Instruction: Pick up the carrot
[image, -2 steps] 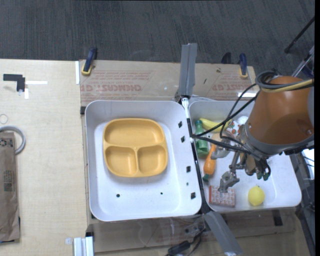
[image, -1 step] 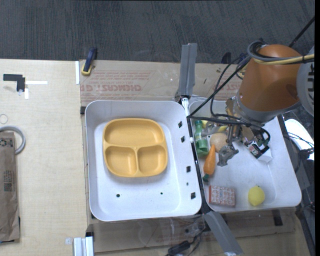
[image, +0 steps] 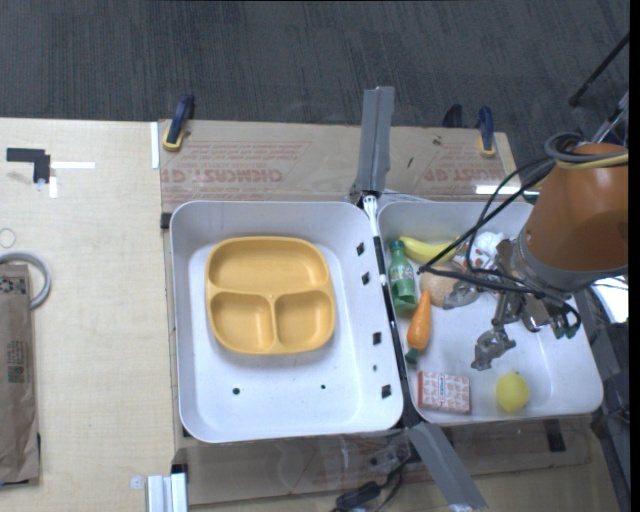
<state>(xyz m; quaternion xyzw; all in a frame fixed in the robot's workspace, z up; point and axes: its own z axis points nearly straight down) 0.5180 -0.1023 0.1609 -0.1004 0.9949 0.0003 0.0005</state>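
camera view: carrot (image: 419, 322) lies in the right bin (image: 560, 405) at its 9 o'clock edge, just below the green bottle (image: 402, 275). gripper (image: 490, 349), at the carrot's 3 o'clock, hangs released, grasping nothing.

The arm (image: 580, 215) is cut off by the right edge and hides part of the right bin (image: 560, 405). Pincer (image: 492, 350) finger state: indistinct. The banana (image: 428, 248) is partly covered by a cable.
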